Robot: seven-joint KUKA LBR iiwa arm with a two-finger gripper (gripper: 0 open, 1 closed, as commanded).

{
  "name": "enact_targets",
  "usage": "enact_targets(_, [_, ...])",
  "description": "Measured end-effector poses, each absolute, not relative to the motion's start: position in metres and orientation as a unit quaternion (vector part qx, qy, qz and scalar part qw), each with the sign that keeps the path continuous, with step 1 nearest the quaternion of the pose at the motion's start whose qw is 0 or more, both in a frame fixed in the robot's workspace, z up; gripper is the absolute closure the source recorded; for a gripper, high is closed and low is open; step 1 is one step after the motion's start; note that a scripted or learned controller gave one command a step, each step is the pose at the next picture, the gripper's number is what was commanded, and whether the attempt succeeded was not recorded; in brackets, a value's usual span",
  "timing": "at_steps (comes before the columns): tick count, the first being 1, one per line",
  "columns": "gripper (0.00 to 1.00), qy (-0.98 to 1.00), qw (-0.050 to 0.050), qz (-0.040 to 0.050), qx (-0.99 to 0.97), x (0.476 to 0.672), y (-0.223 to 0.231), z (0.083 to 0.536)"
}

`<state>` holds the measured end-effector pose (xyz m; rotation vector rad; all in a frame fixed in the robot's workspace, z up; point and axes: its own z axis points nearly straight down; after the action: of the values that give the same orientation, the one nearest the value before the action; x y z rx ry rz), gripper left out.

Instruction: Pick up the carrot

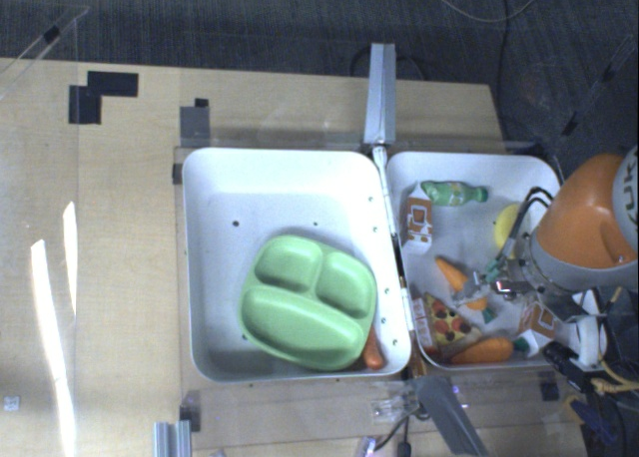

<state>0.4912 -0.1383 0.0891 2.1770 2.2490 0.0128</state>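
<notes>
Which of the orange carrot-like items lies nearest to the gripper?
The small carrot in the middle of the right bin, just left of the gripper. The others lie at that bin's front edge and in the left bin.

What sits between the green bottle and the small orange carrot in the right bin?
In the camera view, a small brown-and-white carton lies leftward between the green plastic bottle and the small orange carrot; the rest is bare white bin floor.

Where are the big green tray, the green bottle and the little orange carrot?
Green three-compartment plastic tray (309, 301): camera view, on its middle ridge.
Green plastic bottle (452, 193): camera view, on its body.
Small orange carrot (451, 272): camera view, on its middle.
</notes>
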Motion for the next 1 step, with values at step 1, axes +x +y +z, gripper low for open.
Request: enact_targets(1, [1.00, 0.719, 0.009, 0.0068, 0.695, 0.4940, -0.1374, 0.1011])
